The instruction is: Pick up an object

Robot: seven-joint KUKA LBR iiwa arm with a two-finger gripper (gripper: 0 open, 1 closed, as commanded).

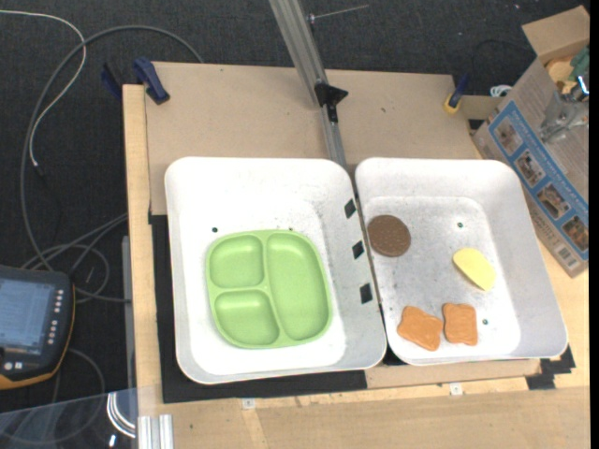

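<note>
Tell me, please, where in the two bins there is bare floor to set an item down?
Left bin: bare floor behind the green divided plate. Right bin: a bare patch behind the yellow piece and right of the brown disc. Its front is crowded by two orange pieces.

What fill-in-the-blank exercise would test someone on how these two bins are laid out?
1. The green divided plate lies in the ____ bin.
2. The plate has ____ compartments.
3. The round brown cookie lies in the right bin, near its ____ wall.
4. The two orange pieces lie beside each other; the ____ piece lies apart.

Missing words: left; three; left; yellow
</note>
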